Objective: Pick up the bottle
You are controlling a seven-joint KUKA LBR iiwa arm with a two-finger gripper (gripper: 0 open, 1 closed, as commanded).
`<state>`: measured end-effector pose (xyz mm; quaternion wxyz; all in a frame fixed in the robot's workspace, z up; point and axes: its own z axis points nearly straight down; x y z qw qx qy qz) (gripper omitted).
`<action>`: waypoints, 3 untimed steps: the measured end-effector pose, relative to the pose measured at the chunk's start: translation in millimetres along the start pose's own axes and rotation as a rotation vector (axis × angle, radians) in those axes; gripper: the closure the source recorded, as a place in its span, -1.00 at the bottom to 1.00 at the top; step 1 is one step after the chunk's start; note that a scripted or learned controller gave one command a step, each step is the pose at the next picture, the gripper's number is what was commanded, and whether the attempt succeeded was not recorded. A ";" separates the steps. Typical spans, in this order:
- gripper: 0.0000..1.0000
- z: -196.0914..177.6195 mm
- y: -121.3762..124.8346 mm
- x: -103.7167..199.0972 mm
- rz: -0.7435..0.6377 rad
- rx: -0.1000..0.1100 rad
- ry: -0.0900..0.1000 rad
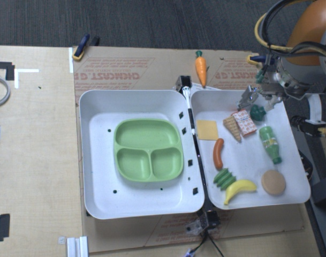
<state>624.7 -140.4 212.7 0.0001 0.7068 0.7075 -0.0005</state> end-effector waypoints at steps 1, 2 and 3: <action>-1.00 120.5 -36.6 -33.1 -0.070 0.000 0.007; 1.00 110.5 -36.5 -35.5 -0.066 -0.002 0.002; 1.00 28.8 -97.8 7.5 -0.214 0.000 0.000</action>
